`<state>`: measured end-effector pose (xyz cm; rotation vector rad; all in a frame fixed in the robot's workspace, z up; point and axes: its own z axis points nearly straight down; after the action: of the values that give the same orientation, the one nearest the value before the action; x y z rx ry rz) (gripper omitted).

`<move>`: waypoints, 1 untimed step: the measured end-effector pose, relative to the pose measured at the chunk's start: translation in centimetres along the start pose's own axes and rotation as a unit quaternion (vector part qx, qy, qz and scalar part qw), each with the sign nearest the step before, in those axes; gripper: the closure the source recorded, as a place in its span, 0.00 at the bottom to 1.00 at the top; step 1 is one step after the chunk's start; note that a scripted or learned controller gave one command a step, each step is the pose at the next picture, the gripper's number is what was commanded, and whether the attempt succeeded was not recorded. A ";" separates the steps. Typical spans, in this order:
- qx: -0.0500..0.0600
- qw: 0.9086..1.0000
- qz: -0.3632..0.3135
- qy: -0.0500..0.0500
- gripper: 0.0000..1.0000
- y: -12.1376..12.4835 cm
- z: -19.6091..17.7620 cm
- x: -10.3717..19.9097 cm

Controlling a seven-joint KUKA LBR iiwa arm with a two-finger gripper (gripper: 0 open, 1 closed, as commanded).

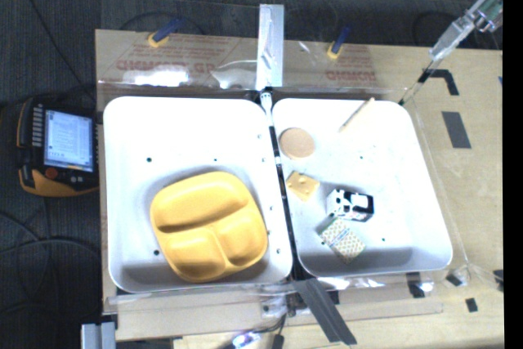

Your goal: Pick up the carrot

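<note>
Left bin [122, 135]: a shallow white plastic tub with rounded corners and a smooth, matt floor, as you see it on the left.
Yellow tray [209, 223]: a glossy yellow moulded plastic tray with rounded corners and three shallow compartments. It lies flat in the left bin's near half, turned a little askew.
Right bin [409, 176]: the same white tub, set just beside the first along a dark seam.
Round disc [297, 143]: a flat tan-orange disc with a dull, grainy face, near the right bin's far left corner.
Pale block [302, 186]: a small yellowish, soft-edged chunk, just nearer you than the disc.
Black-and-white piece [351, 204]: a small, hard-looking object. You cannot make out its shape.
Patterned packet [343, 239]: a flat speckled rectangle, tilted, near the front wall.
Thin stick [356, 115]: a pale, straight sliver lying slantwise by the far wall.
Carrot: you cannot tell which of these items it is. The disc comes closest in colour.
Bench [474, 200]: bare tan board with black tape marks.
</note>
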<state>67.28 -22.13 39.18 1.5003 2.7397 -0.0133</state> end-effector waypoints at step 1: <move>-0.001 1.000 0.000 -0.002 1.00 0.1 -1.0 -0.1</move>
<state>67.35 -22.13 40.18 1.4987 2.7364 -0.0146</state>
